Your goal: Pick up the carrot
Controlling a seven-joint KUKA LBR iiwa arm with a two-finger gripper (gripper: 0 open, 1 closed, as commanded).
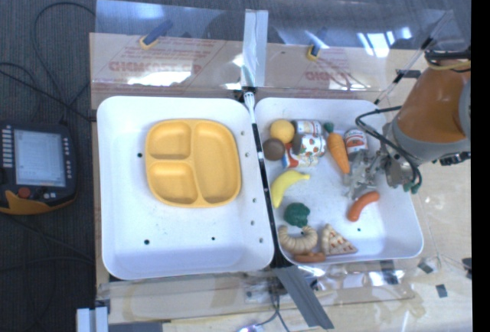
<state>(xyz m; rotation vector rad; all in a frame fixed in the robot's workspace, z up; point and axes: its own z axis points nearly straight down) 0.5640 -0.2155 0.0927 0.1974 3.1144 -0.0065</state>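
Observation:
The carrot [338,153] is orange with a green top. It lies in the right bin [398,231], tilted, its tip pointing toward the front. My gripper [364,174] hangs low over the bin floor just right of the carrot's tip, apart from it. The grey arm with its orange band [433,105] reaches in from the right above it. Nothing shows between gripper and carrot.
Around the carrot lie a small red-labelled can [354,141], a patterned cup [308,146], a lemon [282,131], a banana [289,185], broccoli [297,213] and a red sausage [362,205] just below the gripper. A yellow divided plate [193,162] sits in the left bin [122,231].

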